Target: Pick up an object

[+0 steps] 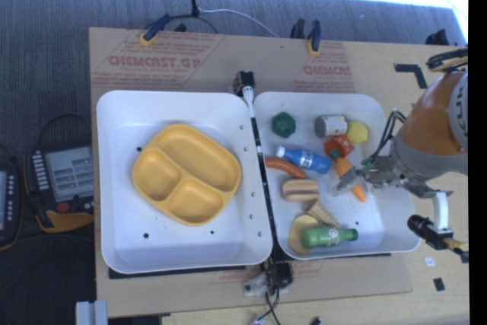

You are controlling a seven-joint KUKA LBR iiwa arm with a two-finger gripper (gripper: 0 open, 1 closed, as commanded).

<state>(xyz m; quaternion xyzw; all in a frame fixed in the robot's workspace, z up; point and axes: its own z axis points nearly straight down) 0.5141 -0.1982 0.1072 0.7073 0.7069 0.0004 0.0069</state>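
The gripper (351, 180) hung low at the right bin's (378, 106) right side, just beside the small carrot (358, 193); whether its fingers were apart I cannot tell. Toys crowded that bin. The board (160, 57) read "CHEMCAST GP".

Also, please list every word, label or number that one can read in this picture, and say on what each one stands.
"CHEMCAST GP": red print on the brown board, left of the yellow clamp; readable, though faint.
Red print on the same board near the second clamp: probably the same word, too blurred to be sure.
Label on the blue bottle: too small to read.
Label on the green bottle: too small to read.
Screen of the pendant: blurred, unreadable.
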